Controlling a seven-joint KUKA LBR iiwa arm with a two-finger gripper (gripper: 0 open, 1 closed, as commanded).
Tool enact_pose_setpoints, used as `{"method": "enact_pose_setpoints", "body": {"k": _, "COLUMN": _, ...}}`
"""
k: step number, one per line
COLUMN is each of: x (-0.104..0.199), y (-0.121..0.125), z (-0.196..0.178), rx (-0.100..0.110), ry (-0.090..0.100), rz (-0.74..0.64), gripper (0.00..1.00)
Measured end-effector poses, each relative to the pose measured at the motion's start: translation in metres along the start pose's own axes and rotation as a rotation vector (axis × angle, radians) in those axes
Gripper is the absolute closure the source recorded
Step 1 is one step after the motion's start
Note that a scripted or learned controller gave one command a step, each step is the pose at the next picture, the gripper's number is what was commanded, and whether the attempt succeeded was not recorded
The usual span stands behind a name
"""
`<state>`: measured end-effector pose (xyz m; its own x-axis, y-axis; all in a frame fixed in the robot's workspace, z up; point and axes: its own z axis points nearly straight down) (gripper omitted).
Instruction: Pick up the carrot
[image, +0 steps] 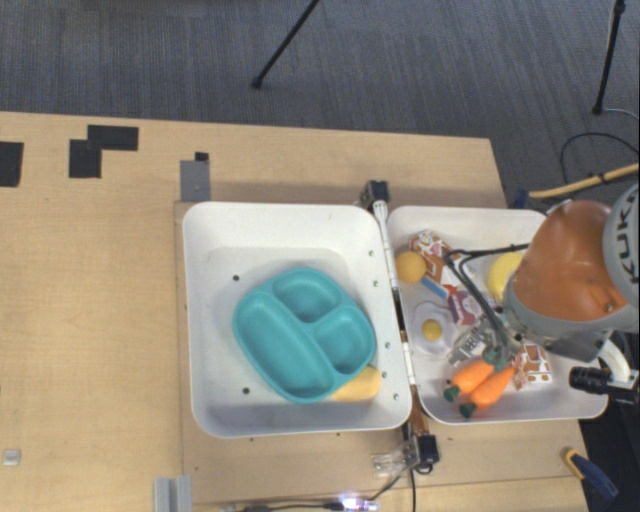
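The carrot (478, 384) lies in the right bin (560, 408), toward its 6 o'clock wall, with its green top pointing to about 8 o'clock. What looks like a second orange piece lies touching it. The hand (484, 345) hangs just above the carrot at its 12 o'clock side, under the arm's orange band (565, 262). Whether its fingers are apart or together I cannot tell, nor whether they touch the carrot. In the left bin (210, 300) a teal divided plate (303, 333) lies, with a yellow piece (358, 386) tucked at its 5 o'clock edge.
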<state>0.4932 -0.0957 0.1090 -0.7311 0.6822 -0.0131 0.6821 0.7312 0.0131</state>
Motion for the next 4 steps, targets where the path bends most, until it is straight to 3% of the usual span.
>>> {"method": "enact_pose_setpoints", "body": {"k": 1, "x": 0.000, "y": 0.000, "z": 0.000, "rx": 0.000, "ry": 0.000, "rz": 0.000, "gripper": 0.00}}
{"method": "enact_pose_setpoints", "body": {"k": 2, "x": 0.006, "y": -0.002, "z": 0.022, "rx": 0.010, "ry": 0.010, "rz": 0.174, "gripper": 0.00}}
{"method": "enact_pose_setpoints", "body": {"k": 3, "x": 0.004, "y": 0.000, "z": 0.011, "rx": 0.005, "ry": 0.005, "rz": 0.174, "gripper": 1.00}}
{"method": "enact_pose_setpoints", "body": {"k": 4, "x": 0.004, "y": 0.000, "z": 0.011, "rx": 0.005, "ry": 0.005, "rz": 0.174, "gripper": 0.00}}
